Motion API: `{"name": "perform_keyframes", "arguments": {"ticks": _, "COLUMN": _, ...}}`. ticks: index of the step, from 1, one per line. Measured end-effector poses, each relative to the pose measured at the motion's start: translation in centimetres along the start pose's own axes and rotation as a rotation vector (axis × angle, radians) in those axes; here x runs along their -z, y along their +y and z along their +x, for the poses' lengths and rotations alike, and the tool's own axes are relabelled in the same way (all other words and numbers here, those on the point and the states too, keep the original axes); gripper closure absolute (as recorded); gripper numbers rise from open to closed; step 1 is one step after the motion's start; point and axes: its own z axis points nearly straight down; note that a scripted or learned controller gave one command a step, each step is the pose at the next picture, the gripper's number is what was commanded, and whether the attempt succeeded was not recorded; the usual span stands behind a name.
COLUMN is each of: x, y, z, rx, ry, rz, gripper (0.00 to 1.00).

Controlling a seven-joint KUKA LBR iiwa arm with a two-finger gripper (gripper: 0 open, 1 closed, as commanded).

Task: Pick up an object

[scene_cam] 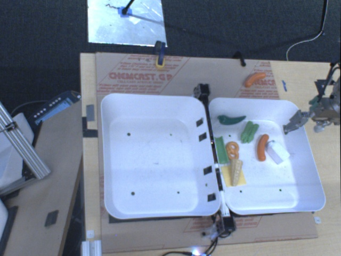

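**Gripper at the right bin's rim, toys untouched**

The gripper [308,117] sits at the far right of the camera view, over the upper right rim of the right bin [298,196]. Its metal parts blur together there, so I cannot tell how its jaws stand, and nothing shows between them.

Nearest to it inside the bin lies a small white block [276,153], touching or just beside an orange sausage [261,146] that lies roughly upright in the view. Further left are a pair of green pods [248,132], and above them a dark green pepper [230,119] near the bin's upper wall. An orange pretzel-like ring [232,149] lies near the centre, with a pale cone [235,170] below it resting on a yellow slice [237,177]. A green strip [219,149] runs along the bin's left wall.

Outside the bin, on the cardboard [138,73], lies a second orange sausage [255,79]. The left bin [114,143] stands beside the right one, black clips [203,137] along their shared edge.
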Motion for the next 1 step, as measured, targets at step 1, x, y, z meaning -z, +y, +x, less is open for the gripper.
{"name": "perform_keyframes", "arguments": {"ticks": 1, "x": -18.45, "y": -6.40, "z": 6.85, "rx": 0.000, "ry": 0.005, "rz": 0.007, "gripper": 0.00}}
